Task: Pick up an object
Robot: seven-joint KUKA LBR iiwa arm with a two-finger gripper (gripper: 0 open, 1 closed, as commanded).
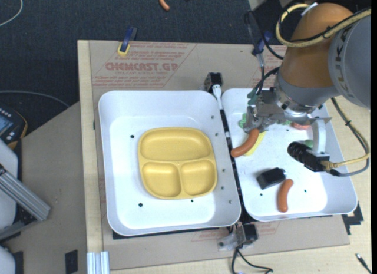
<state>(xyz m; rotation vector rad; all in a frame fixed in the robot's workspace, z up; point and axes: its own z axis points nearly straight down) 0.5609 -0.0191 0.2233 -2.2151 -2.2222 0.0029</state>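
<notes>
Fingers (257,126) in the right bin (330,205) are closed on an orange carrot (247,144), which slants down toward the divider. A yellow tray (177,162) sits in the left bin (118,149).

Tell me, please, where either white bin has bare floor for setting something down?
Left white bin: only a strip around the yellow divided tray. Right white bin: bare at its near right corner, past the orange sausage; crowded under the gripper.

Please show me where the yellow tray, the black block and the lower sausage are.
yellow tray (177,162): camera view, its middle ridge.
black block (271,177): camera view, its top face.
lower sausage (284,195): camera view, its middle.
</notes>
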